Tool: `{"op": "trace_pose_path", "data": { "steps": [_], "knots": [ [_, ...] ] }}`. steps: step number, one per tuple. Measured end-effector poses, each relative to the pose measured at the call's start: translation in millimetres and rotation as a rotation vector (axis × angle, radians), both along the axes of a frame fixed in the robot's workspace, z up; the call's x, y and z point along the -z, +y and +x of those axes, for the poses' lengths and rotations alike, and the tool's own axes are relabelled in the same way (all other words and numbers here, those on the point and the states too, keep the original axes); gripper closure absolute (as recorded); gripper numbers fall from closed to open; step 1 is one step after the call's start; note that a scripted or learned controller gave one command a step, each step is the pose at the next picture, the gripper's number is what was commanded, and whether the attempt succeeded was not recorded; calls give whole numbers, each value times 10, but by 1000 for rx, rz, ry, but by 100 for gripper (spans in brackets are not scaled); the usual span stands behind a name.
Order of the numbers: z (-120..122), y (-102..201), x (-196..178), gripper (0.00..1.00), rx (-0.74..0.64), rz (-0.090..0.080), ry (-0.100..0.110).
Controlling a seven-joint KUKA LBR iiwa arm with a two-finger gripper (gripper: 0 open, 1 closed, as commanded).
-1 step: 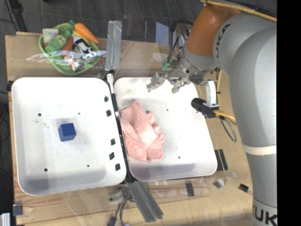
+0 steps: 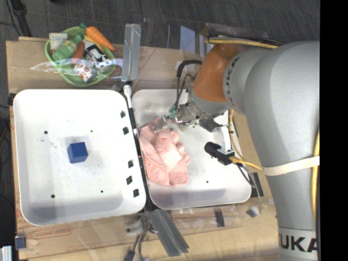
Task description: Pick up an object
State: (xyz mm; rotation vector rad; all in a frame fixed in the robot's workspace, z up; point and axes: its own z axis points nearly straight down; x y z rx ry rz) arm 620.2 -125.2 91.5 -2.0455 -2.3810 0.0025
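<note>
Even overhead light, soft shadows in bins (image 2: 32,145) (slightly grainy), dim floor.

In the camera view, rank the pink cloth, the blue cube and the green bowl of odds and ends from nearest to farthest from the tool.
1. Pink cloth: right bin, just beside and below the tool.
2. Green bowl: on the bench beyond the left bin, upper left.
3. Blue cube: middle of the left bin.
The bowl and cube are close to call; the cloth is plainly nearest.

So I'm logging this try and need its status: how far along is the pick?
Done: the arm has reached into the right bin, with the gripper at the top edge of the pink cloth. In hand: nothing visibly lifted; the cloth lies on the bin floor. Left: grasping and raising it. The blue cube sits untouched in the left bin.
</note>
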Motion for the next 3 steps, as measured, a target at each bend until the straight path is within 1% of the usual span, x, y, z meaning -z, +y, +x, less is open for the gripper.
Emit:
{"op": "trace_pose_path", "data": {
  "steps": [1, 2, 3],
  "knots": [
    [-531, -302, -4, 0, -127, 1, 0],
    [-524, -306, -108, 100, -131, 1, 0],
    [-524, -305, -105, 0, -131, 0, 0]
  ]
}}
